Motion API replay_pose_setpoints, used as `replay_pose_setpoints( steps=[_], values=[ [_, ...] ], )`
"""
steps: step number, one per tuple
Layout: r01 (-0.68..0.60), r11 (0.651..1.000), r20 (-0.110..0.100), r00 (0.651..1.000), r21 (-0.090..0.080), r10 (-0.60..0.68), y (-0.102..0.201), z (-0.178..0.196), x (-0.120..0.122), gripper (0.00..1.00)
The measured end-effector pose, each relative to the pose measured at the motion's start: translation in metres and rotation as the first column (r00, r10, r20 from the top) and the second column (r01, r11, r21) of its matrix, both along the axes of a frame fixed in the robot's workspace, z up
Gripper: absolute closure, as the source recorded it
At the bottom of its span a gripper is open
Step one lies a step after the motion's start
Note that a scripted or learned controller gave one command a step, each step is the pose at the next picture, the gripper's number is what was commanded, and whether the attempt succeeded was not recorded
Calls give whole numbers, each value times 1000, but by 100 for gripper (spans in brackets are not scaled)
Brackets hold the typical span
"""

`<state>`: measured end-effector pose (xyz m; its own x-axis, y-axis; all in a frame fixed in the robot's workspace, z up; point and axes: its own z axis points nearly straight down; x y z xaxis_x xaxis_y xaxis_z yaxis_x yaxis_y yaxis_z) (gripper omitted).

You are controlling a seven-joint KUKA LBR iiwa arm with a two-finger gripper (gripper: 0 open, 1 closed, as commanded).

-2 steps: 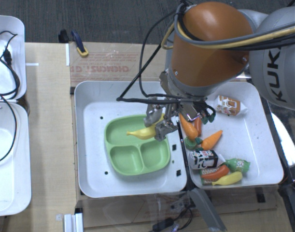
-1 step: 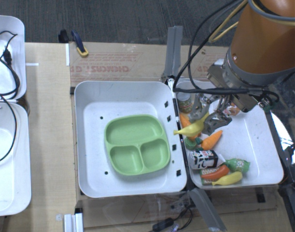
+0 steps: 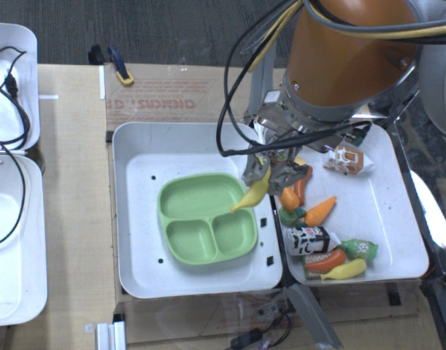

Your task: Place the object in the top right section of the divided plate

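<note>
Slanting down-left toward plate (image 3: 205,219): banana (image 3: 252,194).

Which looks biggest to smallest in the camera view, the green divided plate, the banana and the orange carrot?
1. green divided plate
2. banana, at the end effector
3. orange carrot, though close to the banana in size.

Bright, even overhead light, soft shadows, white bins (image 3: 128,217) slightly glaring.

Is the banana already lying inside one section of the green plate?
No, the banana hangs from the gripper over the plate's right rim.
</note>
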<state>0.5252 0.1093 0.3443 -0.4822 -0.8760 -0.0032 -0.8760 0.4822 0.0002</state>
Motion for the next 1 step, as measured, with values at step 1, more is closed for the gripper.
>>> replay_pose_setpoints(
  steps=[1],
  values=[
    [-154,988,0,988,0,154,31,16,-46,100]
  ],
)
